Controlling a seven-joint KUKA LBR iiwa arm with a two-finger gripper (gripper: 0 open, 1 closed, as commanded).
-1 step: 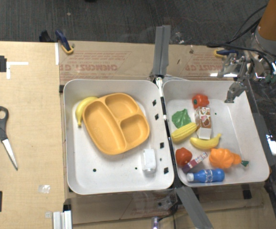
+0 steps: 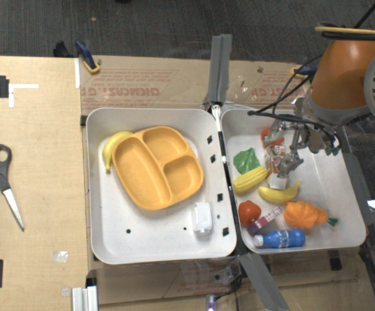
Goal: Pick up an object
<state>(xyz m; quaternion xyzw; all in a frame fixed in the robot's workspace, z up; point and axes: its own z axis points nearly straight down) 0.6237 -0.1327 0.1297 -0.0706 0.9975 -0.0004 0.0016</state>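
Two shallow white bins sat side by side on the worktop (image 2: 32, 173), a pale wood-grain board. The left bin (image 2: 109, 238) held a smooth orange tray (image 2: 158, 167) with three rounded compartments, a banana (image 2: 111, 148) curving along the tray's upper left edge, and a small white block (image 2: 202, 217) near the bin's lower right corner.

The right bin (image 2: 349, 199) held a crowd of glossy plastic toys. A green leaf-like piece (image 2: 245, 159) lay at its left side, with a ribbed yellow corn cob (image 2: 250, 179) just below it. A second, smaller banana (image 2: 278, 194) lay near the middle. Below that were a round red tomato (image 2: 248, 210), a small dark bottle with a red and white label (image 2: 265, 221), a lumpy orange carrot-like piece (image 2: 306, 215) with a green tip, and a blue bottle (image 2: 279, 240) with a white cap lying on its side along the near wall.

The gripper (image 2: 287, 162), a metal assembly trailing cables below the arm's orange band, hung over the right bin's middle, above the small banana. Something white with red marks (image 2: 275, 152) showed beside the fingers; I could not tell whether they were open, closed or gripping it.

Grey-handled scissors (image 2: 2, 180) lay on the worktop at far left. A sheet of brown cardboard (image 2: 148, 83) with reversed red print lay behind the bins.
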